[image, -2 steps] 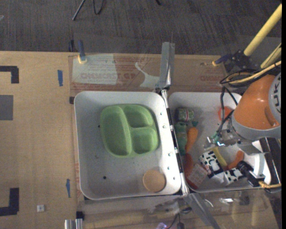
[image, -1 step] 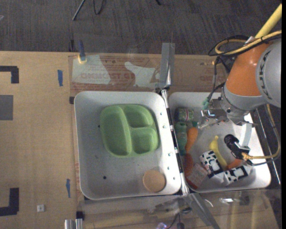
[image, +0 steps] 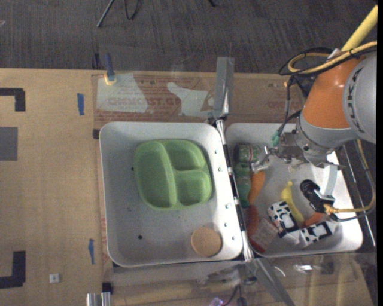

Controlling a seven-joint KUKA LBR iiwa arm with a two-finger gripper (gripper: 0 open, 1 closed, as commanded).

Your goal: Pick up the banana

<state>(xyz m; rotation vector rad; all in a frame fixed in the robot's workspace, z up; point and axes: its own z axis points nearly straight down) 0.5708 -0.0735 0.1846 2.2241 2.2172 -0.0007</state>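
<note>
Gripper point(image: 297, 223) fingers spread, straddling the banana's point(image: 291, 201) lower end in the right bin point(image: 350, 239).

Looked like a robotics lab – a grey-and-orange arm point(image: 335, 101) was mounted over a cardboard-covered bench point(image: 48, 179) with blue tape marks point(image: 81, 103), two white bins point(image: 119, 239) of toy props, loose cabling point(image: 353, 209), tripod legs point(image: 119, 9) on carpet.
</note>
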